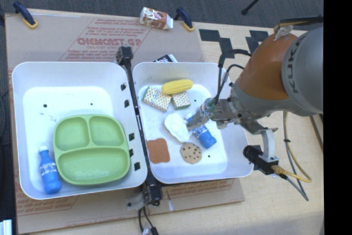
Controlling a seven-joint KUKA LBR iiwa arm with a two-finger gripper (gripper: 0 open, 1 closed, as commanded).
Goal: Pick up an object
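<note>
The right bin (234, 169) holds a yellow corn cob (177, 86), two checkered wafer pieces (157, 99) (181, 99), a white lump (177, 126), a small blue bottle (207, 138), a round cookie (191, 153) and a brown toast slice (158, 150). My gripper (198, 118) reaches in from the right. It sits low over the middle of this bin, right at the upper end of the blue bottle and beside the white lump. The gripper covers the bottle's top, and the bottle's lower part lies on the bin floor.
The left bin (33, 85) carries a green divided plate (91, 148) and a second blue bottle (48, 170) at its front left corner. A snack packet (155, 18) lies on the cardboard behind the bins. The arm's bulk (275, 74) overhangs the right bin's right wall.
</note>
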